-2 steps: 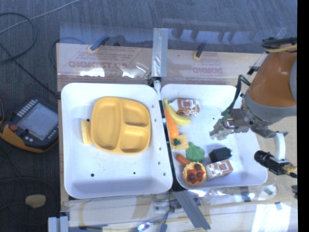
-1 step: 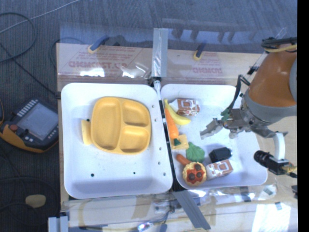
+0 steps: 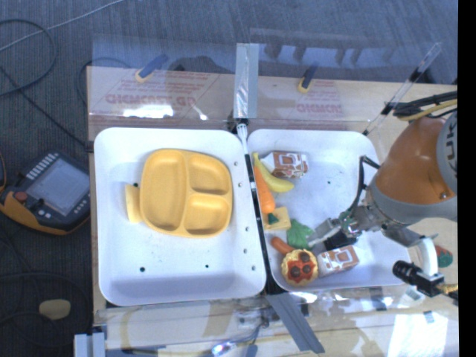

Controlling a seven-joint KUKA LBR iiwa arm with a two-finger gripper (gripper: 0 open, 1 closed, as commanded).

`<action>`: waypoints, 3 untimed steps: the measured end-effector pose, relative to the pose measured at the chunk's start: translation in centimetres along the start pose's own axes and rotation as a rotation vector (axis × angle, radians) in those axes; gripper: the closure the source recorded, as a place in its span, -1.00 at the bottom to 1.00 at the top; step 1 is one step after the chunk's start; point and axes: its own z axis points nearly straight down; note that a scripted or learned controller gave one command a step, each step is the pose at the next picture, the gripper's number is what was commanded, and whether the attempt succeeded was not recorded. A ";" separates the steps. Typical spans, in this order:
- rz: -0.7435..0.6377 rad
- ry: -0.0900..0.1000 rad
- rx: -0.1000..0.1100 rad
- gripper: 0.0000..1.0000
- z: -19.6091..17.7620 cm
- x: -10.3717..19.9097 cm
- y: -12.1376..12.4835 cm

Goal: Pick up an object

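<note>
Two shallow white bins sit side by side. A yellow divided plastic tray [image 3: 185, 193] lies in the left bin [image 3: 111, 274]. The right bin [image 3: 327, 143] holds toy foods: a yellow banana [image 3: 274, 180], an orange carrot [image 3: 265, 190] and a small red-and-white carton [image 3: 338, 259]. Just above that carton hangs the gripper [image 3: 332, 236]; whether it grips anything, I cannot tell.

Bright, even light falls from above. The white bins [image 3: 178, 288] are nearly washed out, and glare streaks the clear panels [image 3: 160, 99] behind them. Shadows are soft and short. The picture is coarse and slightly blurred.
</note>
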 end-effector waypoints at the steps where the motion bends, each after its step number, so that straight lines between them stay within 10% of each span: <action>1: -0.076 -0.010 -0.015 -1.00 4.3 -3.1 4.0; 2: -0.046 -0.003 -0.002 -1.00 0.2 -1.7 12.7; 3: -0.079 -0.009 0.000 -1.00 3.6 -2.0 17.1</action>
